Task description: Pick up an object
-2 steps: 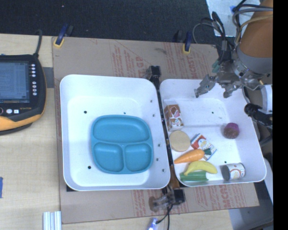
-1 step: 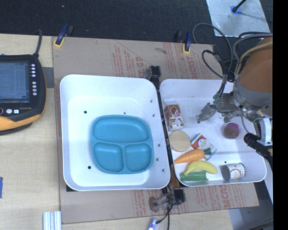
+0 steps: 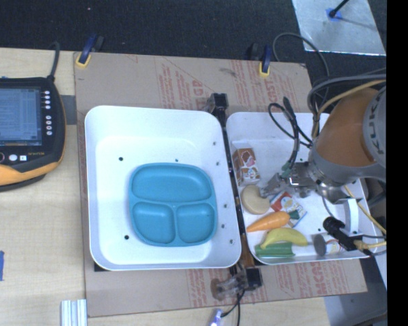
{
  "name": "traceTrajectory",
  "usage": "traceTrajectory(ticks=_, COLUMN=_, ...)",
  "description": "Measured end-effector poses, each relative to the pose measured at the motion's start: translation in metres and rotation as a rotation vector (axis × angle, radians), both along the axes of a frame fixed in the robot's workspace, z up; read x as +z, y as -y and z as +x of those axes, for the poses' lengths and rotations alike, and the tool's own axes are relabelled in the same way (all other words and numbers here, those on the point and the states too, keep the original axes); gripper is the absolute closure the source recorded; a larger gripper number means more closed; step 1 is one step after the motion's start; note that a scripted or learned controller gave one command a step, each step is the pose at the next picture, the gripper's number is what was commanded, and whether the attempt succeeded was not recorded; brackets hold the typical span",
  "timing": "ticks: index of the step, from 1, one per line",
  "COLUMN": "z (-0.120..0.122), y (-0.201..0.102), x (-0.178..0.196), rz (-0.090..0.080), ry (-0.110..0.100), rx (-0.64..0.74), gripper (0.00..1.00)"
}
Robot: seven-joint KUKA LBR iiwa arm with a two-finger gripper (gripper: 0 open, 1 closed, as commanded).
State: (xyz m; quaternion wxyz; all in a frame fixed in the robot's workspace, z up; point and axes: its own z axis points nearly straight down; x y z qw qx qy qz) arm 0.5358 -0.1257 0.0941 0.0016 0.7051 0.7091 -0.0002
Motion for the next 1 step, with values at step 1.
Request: traceTrajectory(ticks=1, z=0.0002, y=0.0011, x=0.0097, rz=-0.002, ry=-0.001, rx=0.003, gripper=1.0)
